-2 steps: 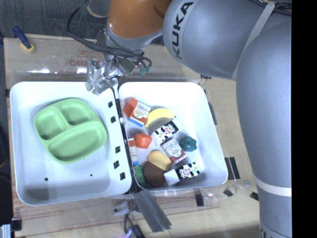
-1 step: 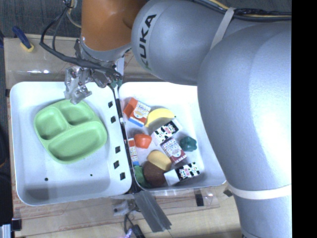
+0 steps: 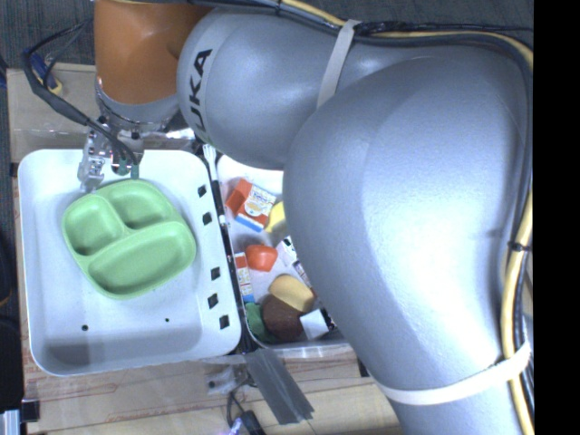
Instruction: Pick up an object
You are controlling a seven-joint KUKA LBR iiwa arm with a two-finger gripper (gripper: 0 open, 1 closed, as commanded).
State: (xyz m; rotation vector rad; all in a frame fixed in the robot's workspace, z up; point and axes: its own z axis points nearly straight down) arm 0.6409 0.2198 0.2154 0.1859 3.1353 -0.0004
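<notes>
A green divided plate [image 3: 129, 239] lies in the left white bin [image 3: 118, 333]. My gripper [image 3: 101, 167] hangs over the bin's far left corner, just above the plate's far rim. The right bin [image 3: 237, 270] holds several small items: an orange-and-white carton [image 3: 250, 201], a red piece [image 3: 262, 257], a yellow-tan rounded object [image 3: 291, 290], a dark brown ball [image 3: 282, 318] and a green piece [image 3: 254, 318]. The grey arm [image 3: 399, 207] covers most of that bin.
The bulky arm spans the right and top of the view, with its orange band [image 3: 136, 43] above the wrist. Black cables [image 3: 54, 84] loop at the upper left. A wooden bench edge [image 3: 136, 392] runs along the front.
</notes>
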